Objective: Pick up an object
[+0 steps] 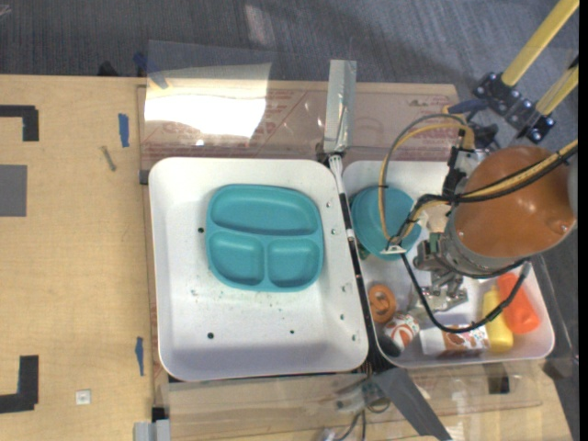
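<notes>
The arm's orange wrist band (505, 205) hangs over the right bin (542, 343), and the gripper (447, 294) points down into the bin's middle, above the white floor between the objects. A small orange ring-shaped toy (380, 299) lies left of the gripper. Below it sits a round white, red and black item (399, 332), with a white and red tube-like object (457, 340) beside it. A yellow piece (497, 327) and an orange piece (521, 310) lie to the gripper's right. A teal bowl (378, 219) rests at the bin's upper left.
The left bin (175, 246) carries a teal divided tray (266, 237). A metal divider (338, 118) stands between the bins at the back. Cables (404, 182) loop off the arm over the teal bowl. Yellow struts (542, 35) cross the upper right.
</notes>
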Controlling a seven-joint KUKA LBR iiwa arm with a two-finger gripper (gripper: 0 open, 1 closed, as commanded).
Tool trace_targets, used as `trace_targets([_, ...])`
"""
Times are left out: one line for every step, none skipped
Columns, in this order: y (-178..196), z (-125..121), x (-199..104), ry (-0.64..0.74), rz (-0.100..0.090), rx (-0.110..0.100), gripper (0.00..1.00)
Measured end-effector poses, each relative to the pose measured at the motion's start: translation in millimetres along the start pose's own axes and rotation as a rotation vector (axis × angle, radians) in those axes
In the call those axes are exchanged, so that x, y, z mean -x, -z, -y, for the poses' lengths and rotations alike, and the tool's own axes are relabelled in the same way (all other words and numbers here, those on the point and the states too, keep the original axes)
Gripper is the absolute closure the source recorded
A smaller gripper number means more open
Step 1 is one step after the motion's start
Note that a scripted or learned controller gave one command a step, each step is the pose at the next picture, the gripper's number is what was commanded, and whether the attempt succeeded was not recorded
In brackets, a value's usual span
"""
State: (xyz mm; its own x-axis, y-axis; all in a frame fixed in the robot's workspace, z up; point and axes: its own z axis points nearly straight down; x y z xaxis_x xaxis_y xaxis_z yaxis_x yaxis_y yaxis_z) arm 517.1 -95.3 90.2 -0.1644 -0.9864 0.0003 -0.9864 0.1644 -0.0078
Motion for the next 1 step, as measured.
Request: trace_targets([-0.3, 2.1, 2.6, 0.223, 0.004, 0.001, 1.00])
